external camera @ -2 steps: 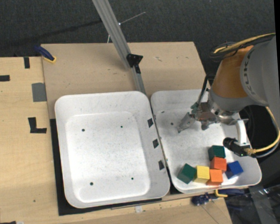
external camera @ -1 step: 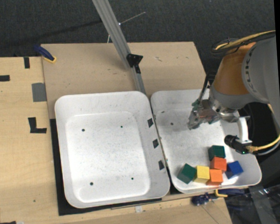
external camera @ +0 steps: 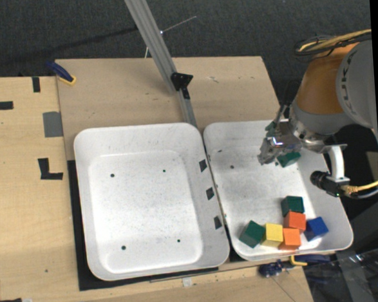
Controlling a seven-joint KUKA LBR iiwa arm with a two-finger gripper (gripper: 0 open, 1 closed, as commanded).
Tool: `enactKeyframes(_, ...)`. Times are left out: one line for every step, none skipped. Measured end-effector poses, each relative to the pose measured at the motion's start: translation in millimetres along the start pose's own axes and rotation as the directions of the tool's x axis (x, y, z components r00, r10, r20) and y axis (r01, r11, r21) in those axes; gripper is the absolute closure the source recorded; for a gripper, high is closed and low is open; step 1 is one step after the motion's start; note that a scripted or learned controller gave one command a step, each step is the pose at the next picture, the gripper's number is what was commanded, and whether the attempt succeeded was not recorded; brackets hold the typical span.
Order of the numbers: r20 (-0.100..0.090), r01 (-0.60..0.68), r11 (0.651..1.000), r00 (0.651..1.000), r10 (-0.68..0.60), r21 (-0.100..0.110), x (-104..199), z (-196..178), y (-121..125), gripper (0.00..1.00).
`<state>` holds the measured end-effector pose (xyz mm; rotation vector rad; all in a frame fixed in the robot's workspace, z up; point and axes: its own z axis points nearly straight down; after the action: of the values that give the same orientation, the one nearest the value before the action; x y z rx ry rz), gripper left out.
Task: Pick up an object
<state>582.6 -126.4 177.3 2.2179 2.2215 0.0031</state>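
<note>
My gripper [external camera: 276, 152] hangs over the upper right part of the right bin [external camera: 242, 175], below the arm's orange band. A dark green block [external camera: 289, 159] sits right against the gripper's lower right side, partly hidden by it. I cannot tell whether the block is held or lies on the bin floor. Several more blocks cluster in the bin's lower right corner: a green one [external camera: 251, 234], a yellow one [external camera: 273, 233], two orange ones [external camera: 295, 220] [external camera: 291, 237], a dark green one [external camera: 293, 204] and a blue one [external camera: 316, 227].
The left bin [external camera: 88, 186] lies beside the right one, and their rims meet at the middle. A grey metal pole [external camera: 159, 46] slants across the back of the bench. Cables and a black fitting [external camera: 327, 181] hang by the right bin's right rim.
</note>
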Motion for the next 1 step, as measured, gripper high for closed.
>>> enactKeyframes(0.000, 0.000, 1.000, 1.000, 0.000, 0.001, 0.5, -26.8, 0.8, 1.00)
